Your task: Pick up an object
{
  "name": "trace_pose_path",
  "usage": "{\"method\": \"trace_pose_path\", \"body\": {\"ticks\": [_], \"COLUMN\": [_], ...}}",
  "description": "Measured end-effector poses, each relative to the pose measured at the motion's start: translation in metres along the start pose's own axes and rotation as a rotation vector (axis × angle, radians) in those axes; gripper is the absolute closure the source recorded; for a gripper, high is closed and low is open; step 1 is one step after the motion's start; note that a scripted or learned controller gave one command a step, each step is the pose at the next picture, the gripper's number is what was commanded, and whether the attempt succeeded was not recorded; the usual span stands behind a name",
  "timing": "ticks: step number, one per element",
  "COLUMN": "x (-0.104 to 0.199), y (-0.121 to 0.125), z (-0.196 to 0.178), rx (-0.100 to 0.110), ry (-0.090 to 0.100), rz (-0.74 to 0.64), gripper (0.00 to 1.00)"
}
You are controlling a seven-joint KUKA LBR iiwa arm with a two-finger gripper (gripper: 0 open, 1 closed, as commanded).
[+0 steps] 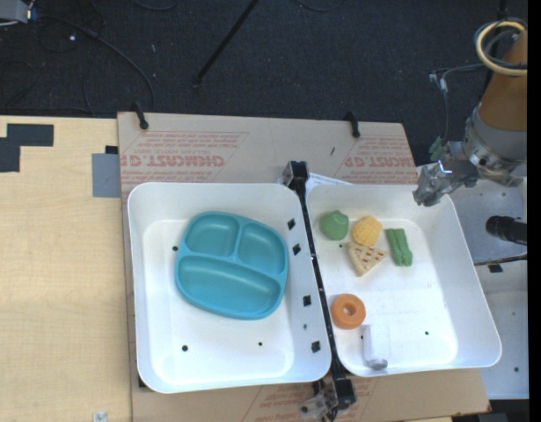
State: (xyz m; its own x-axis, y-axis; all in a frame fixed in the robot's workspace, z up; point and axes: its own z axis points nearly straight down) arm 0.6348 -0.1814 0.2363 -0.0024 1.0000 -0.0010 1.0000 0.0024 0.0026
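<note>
From my station I saw the arm point(503, 104) reaching in from the right side of the view, its orange band uppermost near the top right corner and the grey wrist section below it. The wrist pointed leftward and slightly downward. At its end the gripper point(428, 185) sat at the upper right, metallic and small in the view, held well off to the side. I could not make out from this angle how its tip was set. Nothing was visible between its tips.
</note>
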Motion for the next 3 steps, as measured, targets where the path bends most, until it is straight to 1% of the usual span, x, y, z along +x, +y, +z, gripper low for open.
{"method": "trace_pose_path", "body": {"ticks": [1, 2, 3], "x": [0.055, 0.109, 0.165], "y": [-0.005, -0.003, -0.018], "z": [0.012, 0.007, 0.000], "rx": [0.007, 0.006, 0.008], "ry": [0.004, 0.003, 0.003], "rz": [-0.003, -0.003, -0.003], "gripper": [1.00, 1.00, 1.00]}}
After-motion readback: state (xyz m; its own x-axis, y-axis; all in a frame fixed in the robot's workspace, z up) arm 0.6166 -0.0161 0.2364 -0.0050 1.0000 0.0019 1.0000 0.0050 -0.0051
